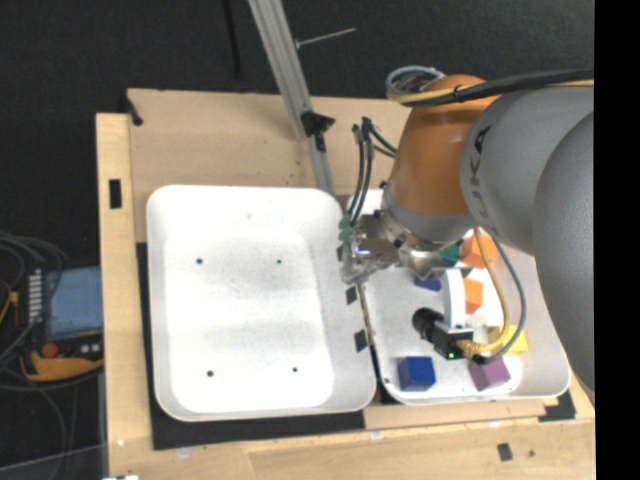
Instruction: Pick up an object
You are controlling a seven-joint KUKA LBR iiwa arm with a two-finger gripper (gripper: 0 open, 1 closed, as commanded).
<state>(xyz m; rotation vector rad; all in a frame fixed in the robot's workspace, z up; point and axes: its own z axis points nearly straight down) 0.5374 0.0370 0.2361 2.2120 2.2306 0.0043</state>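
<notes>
Desk (200,138), pale wood, two white bins side by side. Left bin (165,268): floor shows four small dark dots. Right bin (545,376): mostly covered by the arm (530,158), which comes in from the right, orange band (435,158) above the wrist.

End effector (368,250) sits low over the seam between the bins, at the right bin's left rim, far half. Open or closed – cannot tell, the wrist hides it. Whether anything is in its grip cannot be told either.

Objects, all in the right bin:
- blue cube (416,372) at the near-left corner, flat on the floor, apart from the end effector
- purple block (490,374) near the front rim, right of the blue cube, not touching it
- yellow piece (517,342) just behind the purple block, partly under the arm
- orange block (474,294) mid-bin, close under the wrist
- small blue piece (428,283) just left of the orange block, nearest the end effector
- green bit (451,253) at the wrist's edge – shape unclear

A metal rail (285,68) slants down from the top toward the far edge of the bins.
</notes>
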